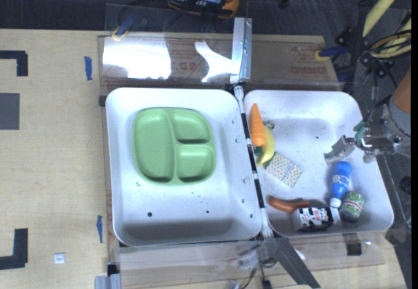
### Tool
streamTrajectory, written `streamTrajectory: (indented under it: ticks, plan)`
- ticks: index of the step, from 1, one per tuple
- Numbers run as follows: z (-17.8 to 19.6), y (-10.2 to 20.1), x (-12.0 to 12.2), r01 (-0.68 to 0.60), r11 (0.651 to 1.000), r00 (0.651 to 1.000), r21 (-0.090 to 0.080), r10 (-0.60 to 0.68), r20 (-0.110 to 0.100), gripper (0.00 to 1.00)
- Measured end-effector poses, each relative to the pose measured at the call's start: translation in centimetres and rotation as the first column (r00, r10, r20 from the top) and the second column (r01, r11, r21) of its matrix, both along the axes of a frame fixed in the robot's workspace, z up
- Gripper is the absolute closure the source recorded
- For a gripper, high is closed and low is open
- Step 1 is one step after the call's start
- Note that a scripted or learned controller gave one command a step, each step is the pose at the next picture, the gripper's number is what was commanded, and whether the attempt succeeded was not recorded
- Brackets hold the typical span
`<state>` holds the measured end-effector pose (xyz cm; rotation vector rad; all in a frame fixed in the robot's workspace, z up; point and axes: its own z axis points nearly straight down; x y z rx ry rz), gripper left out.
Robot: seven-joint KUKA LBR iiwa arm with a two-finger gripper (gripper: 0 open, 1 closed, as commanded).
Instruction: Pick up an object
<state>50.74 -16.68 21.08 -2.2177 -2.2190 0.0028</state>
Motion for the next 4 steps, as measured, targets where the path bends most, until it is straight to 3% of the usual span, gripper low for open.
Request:
streamTrajectory:
  ticks: [1, 2, 3, 4]
  plan:
    - [-6.1, -2.4, -2.6, 0.094, 0.996, 0.996, 0.0, -0.094, 0.0, 0.0]
    - [-11.5, -3.5, -2.6, 0.092, 0.996, 0.996, 0.008, -0.092, 0.002, 0.0]
    - [-10.7, -3.7, -2.8, 0.097, 0.995, 0.995, 0.004, -0.097, 0.001, 1.0]
    - [0.2, 1.6, 4.6, 0.044, 0.999, 0.999, -0.002, -0.044, 0.001, 1.0]
